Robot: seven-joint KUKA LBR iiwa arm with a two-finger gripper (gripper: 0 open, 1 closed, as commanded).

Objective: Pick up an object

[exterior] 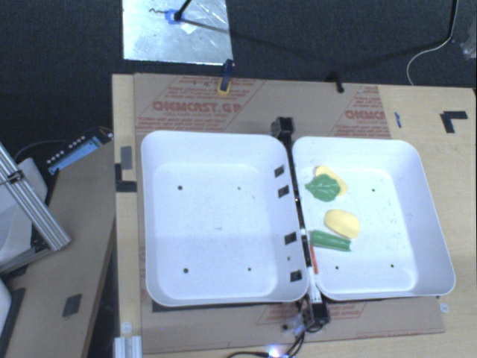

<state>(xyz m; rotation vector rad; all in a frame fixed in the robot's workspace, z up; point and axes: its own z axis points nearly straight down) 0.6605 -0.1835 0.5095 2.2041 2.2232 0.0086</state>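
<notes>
Bench with two white bins; items are clustered in right bin (417, 200), near the divider.
Green stick (329, 241) is laid roughly left-right, touching yellow piece (342, 223); gripper state cannot be told.

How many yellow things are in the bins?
2, both in the right bin: one yellow piece partly under the green leafy thing, and one yellow lump beside the green stick.

Reached over neither the left shallow white plastic bin (216, 144) nor the right shallow white plastic bin (387, 151). Touched none of the small yellow and green pieces (341, 223) lying in the right one.
</notes>
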